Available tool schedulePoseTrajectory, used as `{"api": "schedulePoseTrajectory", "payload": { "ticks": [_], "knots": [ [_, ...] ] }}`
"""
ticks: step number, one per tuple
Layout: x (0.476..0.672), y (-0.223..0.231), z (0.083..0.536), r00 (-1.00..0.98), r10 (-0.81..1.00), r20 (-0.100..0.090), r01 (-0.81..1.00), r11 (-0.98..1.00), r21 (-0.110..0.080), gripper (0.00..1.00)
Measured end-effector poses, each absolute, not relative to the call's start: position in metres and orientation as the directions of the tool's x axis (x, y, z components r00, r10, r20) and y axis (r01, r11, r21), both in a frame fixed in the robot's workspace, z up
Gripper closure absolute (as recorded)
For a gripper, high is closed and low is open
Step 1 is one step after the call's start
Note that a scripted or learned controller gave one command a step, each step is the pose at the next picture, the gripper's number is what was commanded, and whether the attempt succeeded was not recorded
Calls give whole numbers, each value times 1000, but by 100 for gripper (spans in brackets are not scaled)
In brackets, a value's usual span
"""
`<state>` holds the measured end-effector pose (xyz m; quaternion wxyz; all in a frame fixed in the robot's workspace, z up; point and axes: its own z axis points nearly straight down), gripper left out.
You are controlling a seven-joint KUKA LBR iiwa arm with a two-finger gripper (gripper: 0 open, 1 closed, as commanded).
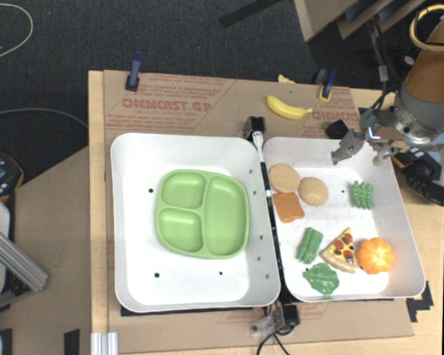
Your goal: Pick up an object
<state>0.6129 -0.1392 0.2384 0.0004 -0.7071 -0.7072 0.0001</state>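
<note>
The right bin [395,215] holds several toy foods: a tan round biscuit [284,177], a pale bun [313,191], an orange cracker [288,207], a green pea pod [362,194], a green pickle [309,244], a pizza slice [341,250], an orange [374,255] and a leafy green piece [321,278]. My gripper [365,149] hovers over the bin's far edge, open, with nothing between its fingers. The pea pod lies just in front of it.
The left bin [135,170] carries a green divided plate [203,212]. A yellow banana [288,108] lies on the brown board beyond the bins. Blue clamps [133,72] grip the board's far edge. The grey arm [428,100] comes in from the upper right.
</note>
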Motion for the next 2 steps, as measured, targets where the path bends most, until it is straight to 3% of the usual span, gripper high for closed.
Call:
{"api": "schedulePoseTrajectory", "payload": {
  "ticks": [1,2],
  "knots": [
    [567,-81,234,-3,1000,3,1000,3,-6,0],
    [545,8,238,-10,1000,5,1000,10,-3,0]
  ]
}}
